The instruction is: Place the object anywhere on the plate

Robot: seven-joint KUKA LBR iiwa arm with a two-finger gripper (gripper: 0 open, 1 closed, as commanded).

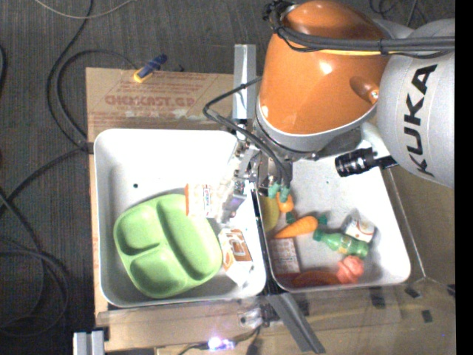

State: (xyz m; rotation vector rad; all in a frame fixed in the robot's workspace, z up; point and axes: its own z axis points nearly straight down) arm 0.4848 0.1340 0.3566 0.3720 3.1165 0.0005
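While the gripper (235, 192) hangs near the green plate's (166, 246) right rim, seemingly clamping a small packet (198, 200), an early release could miss.

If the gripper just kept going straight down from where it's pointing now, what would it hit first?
Probably the white carton lying by the green plate at the left bin's right wall. The gripper hangs just above that spot, though depth is hard to judge from this slanted view.

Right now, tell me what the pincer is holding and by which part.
It cannot be told. The pincer hangs over the left bin beside the green plate, with white cartons right by it, but no object is clearly seen between its tips.
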